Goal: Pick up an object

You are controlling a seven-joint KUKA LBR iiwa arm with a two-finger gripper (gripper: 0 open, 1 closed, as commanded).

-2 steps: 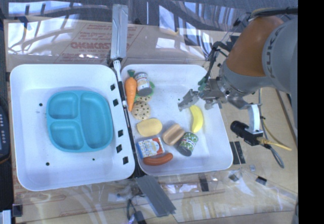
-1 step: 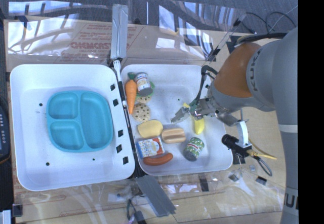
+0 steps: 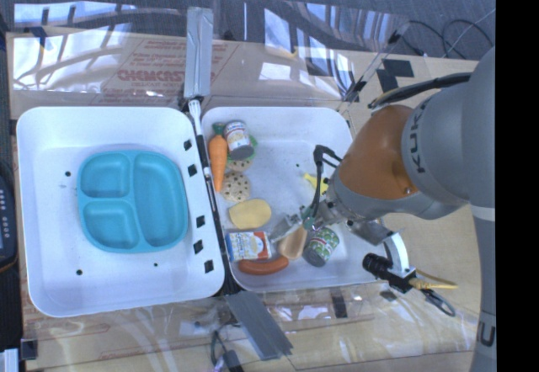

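My gripper (image 3: 308, 221) is low in the right bin (image 3: 278, 122), near its front right part. It hangs just above a green-labelled can (image 3: 321, 246) and a tan bread-like piece (image 3: 293, 242). The arm's grey and orange body covers the bin's right side. Along the bin's left side lie a carrot (image 3: 218, 160), a small jar (image 3: 238, 139), a speckled cookie (image 3: 237, 186), a pale yellow potato-like piece (image 3: 250, 213), a small carton (image 3: 247, 244) and a sausage (image 3: 263, 266).
The left bin (image 3: 42, 151) holds a blue divided plate (image 3: 133, 199). A raised divider (image 3: 205, 185) separates the two bins. The back middle of the right bin is bare white floor.
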